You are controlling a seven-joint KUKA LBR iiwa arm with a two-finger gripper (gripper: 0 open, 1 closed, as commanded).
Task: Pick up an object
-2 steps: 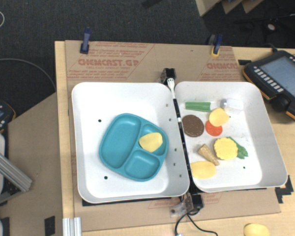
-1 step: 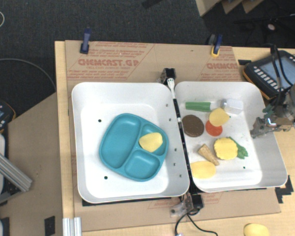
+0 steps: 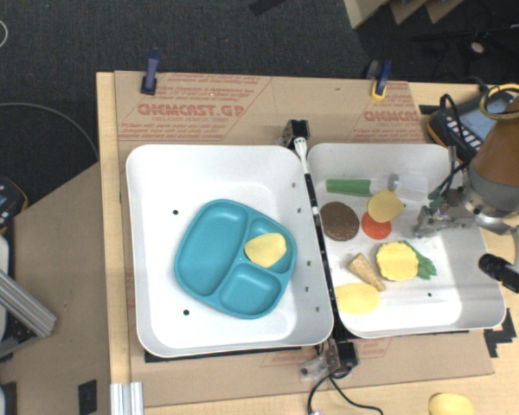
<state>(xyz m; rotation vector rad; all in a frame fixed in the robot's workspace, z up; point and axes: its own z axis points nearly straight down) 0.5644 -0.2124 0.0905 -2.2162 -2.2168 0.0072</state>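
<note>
Hovering claw (image 3: 432, 217) by right bin's (image 3: 467, 314) far edge, near yellow disc (image 3: 385, 206).

Reaches in from the right edge, orange band (image 3: 506, 158) above a grey wrist (image 3: 495, 199). Claw (image 3: 432, 217) low at the arm's left end, pointing left; metal parts blurred, finger spacing too small to tell.
</note>
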